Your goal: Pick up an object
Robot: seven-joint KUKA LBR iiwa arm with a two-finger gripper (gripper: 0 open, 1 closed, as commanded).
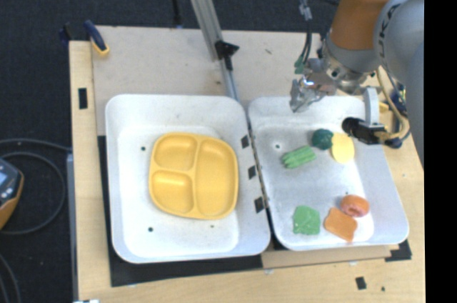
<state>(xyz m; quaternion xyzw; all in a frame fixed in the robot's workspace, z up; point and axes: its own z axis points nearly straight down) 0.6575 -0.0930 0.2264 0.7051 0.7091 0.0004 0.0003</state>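
Two white bins [121, 151] sit side by side on a bench; the left one has a yellow plate [193, 175], and the right one has small toys like a green pickle [298, 157], a dark ball [322, 138] and a yellow lump [343, 148]. The claw [300, 98] hangs over the far edge of the right bin with nothing in it, and I cannot tell how wide it is open. I think it is picking a toy, so next it must come nearer and go down; I see no words to read.

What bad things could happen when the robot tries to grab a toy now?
The dark green ball touches the yellow piece, so the gripper might bump both or grab the wrong one. The orange block and the reddish piece sit close together near the right bin's corner, where fingers could hit the wall.
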